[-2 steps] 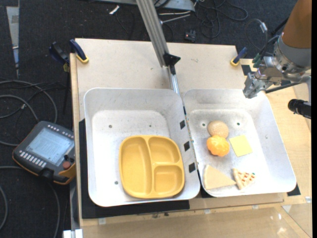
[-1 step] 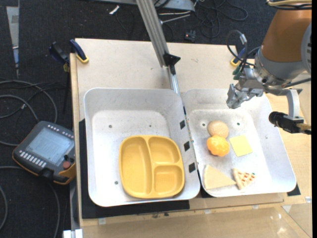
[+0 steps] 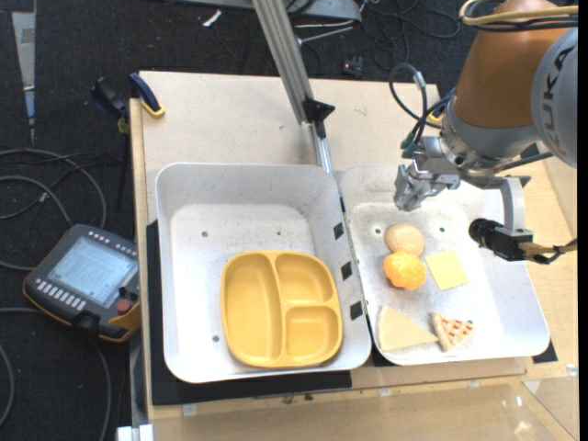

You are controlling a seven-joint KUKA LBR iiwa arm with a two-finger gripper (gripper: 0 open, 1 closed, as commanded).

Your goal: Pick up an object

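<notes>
Here, the gripper hangs over the far part of the right bin, and whether it is released or clenched I cannot tell. Just below it lies one pale round bun, then one glossy orange touching the bun. Further toward the camera lie one flat yellow cheese square, one pale wedge and one small pizza slice. One smooth yellow tray with three compartments sits in the left bin.
</notes>
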